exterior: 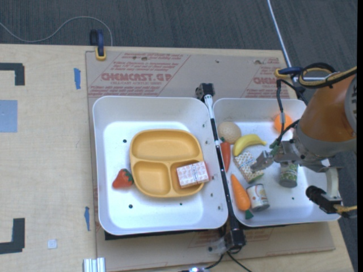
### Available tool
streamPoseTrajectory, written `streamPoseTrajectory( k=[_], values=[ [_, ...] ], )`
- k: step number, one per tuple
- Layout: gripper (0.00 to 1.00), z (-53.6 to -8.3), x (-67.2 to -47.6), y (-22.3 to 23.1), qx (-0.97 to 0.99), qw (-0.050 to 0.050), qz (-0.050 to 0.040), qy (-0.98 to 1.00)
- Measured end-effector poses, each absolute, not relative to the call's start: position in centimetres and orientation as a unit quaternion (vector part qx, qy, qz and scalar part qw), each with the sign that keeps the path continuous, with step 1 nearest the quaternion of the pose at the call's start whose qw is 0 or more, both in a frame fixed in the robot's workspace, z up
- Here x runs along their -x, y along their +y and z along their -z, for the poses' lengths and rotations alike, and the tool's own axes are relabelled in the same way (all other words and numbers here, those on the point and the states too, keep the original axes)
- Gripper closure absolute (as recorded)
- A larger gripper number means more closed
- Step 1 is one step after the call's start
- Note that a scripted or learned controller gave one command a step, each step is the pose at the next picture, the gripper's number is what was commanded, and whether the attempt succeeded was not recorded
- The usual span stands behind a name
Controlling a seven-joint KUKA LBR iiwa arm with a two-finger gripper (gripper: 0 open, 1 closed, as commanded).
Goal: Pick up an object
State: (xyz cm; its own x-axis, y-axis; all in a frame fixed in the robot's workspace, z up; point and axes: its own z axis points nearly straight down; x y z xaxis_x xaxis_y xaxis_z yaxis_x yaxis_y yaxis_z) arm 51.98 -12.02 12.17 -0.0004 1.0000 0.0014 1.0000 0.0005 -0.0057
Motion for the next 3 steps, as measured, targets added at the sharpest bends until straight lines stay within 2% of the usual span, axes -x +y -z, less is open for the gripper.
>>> streamPoseTrajectory(
  k=[1, 2, 3],
  values=[
    [0.00, -9.1, -48.3, -9.5, 0.707, -0.006, 0.0025, -0.707],
    [1.00, -10.0, -48.5, -9.9, 0.708, -0.012, 0.0013, -0.706],
    [1.00, -18.3, -48.0, -2.7, 0.706, 0.001, -0.0004, -0.708]
  ],
)
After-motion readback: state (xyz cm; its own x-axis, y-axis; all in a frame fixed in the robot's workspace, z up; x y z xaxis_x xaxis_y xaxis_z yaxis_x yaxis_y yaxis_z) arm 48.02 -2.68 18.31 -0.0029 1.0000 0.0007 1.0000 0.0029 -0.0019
